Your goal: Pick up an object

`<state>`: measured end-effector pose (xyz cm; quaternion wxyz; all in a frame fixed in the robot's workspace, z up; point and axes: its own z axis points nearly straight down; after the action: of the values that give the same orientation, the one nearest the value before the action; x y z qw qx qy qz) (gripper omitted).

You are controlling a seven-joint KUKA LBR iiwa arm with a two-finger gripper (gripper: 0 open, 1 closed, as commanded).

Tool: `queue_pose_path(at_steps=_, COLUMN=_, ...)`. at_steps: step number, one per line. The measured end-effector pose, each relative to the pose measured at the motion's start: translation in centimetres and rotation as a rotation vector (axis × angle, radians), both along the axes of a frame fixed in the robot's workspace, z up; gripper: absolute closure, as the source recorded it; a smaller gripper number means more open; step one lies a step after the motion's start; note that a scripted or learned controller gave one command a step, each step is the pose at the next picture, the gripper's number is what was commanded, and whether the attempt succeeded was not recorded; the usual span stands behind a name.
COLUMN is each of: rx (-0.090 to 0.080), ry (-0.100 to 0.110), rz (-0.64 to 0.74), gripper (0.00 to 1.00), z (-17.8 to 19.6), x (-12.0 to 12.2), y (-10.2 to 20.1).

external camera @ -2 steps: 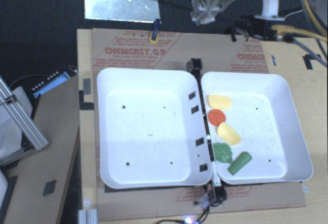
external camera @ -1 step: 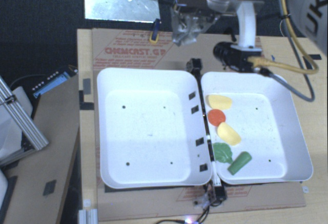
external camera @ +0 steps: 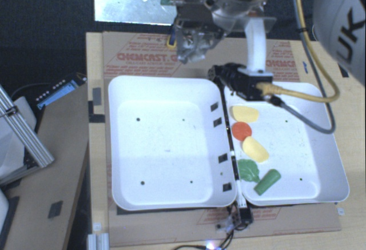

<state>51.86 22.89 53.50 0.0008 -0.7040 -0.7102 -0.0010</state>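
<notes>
Camera view, near to far: the right bin (external camera: 320, 146) holds a loose row of small toy-food pieces along its left side, close to the divider between the two bins. Nearest is a green cylinder (external camera: 267, 181), prob. a pickle or cucumber, lying tilted, just beside a ruffled green leafy piece (external camera: 247, 169). Behind those sits a yellow oval piece (external camera: 255, 149), then a small red-orange round piece (external camera: 241, 130) touching or nearly touching it, then a flatter pale yellow piece (external camera: 245, 112) farthest back.

All look like light, stiff plastic w/ smooth, prob. slippery skins; not fragile. Best hold, I judge: across the short width of the green cylinder or the yellow oval, mid-length, since both have free sides. The leafy piece looks thin and harder to pinch.

Left bin (external camera: 166, 140) sits beside it. Farther back, the gripper (external camera: 191, 48) hangs above the cardboard beyond the left bin's far rim, well apart from the pieces. Its fingers blur into the housing, so I cannot tell if they are spread or closed; nothing shows between them.
</notes>
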Motion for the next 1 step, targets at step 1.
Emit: queue_pose_path(at_steps=1, rx=-0.002, ry=-0.001, rz=-0.012, gripper=1.0, z=0.08, x=-3.31, y=-6.37)
